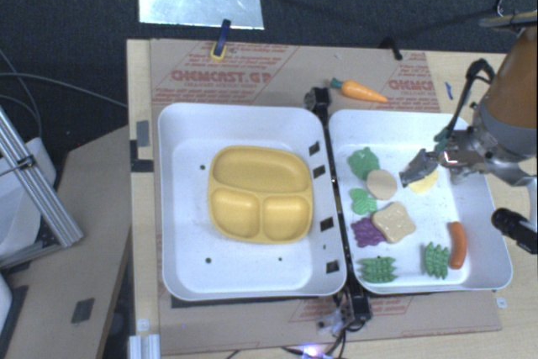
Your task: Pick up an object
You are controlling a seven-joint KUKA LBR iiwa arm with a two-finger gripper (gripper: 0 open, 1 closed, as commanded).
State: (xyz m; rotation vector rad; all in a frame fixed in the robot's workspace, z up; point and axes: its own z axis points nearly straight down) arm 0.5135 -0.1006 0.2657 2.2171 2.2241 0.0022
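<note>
You have the end effector [418,171] low over the right bin [483,202], its dark fingers pointing left; whether they are parted or closed you cannot tell. A pale yellow piece [425,182] lies just beneath the fingertips, partly covered, so its long axis is unclear.

Taking the yellow piece as landmark, count the rest in that bin:
- one round beige piece [382,183], just left of it
- one toast slice [393,223], below-left, lying tilted
- one purple grape bunch [366,232], beside the toast
- four green pieces: two left [363,161], [363,202], two lower [377,268], [435,260]
- one orange sausage [456,244], below-right, long axis running near-to-far

One carrot [360,90] lies outside the bins on the table [277,67], up-left of the yellow piece, long axis across, tip pointing right. Red print on the table reads "CHEMCAST".

The left bin [181,206] holds one yellow divided plate [260,193] with three compartments.
</note>
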